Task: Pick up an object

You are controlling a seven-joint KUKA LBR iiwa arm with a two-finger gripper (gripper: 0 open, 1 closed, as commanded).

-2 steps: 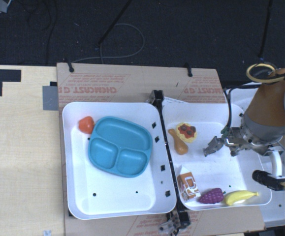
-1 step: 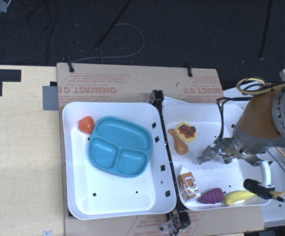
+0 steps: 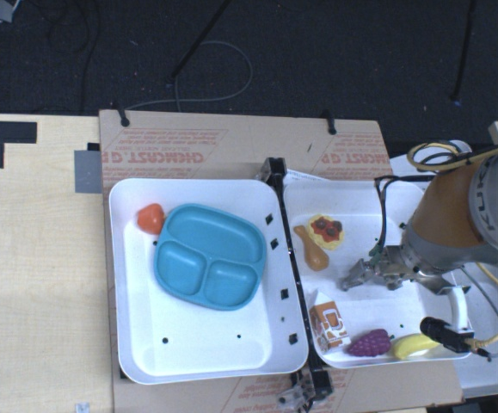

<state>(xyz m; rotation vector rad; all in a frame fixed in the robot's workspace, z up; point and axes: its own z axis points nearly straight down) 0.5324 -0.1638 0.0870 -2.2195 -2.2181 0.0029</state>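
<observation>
Knobbly purple grapes (image 3: 368, 343) beside smooth curved banana (image 3: 413, 346), right bin (image 3: 358, 212).

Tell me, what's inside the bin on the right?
The right bin holds a pizza slice, a drumstick, a small carton, grapes and a banana. The gripper and arm cover part of its floor.

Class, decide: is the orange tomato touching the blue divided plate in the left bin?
Cannot tell. In the camera view the tomato sits right at the blue plate's upper-left rim, with neither a gap nor contact plainly visible.
</observation>
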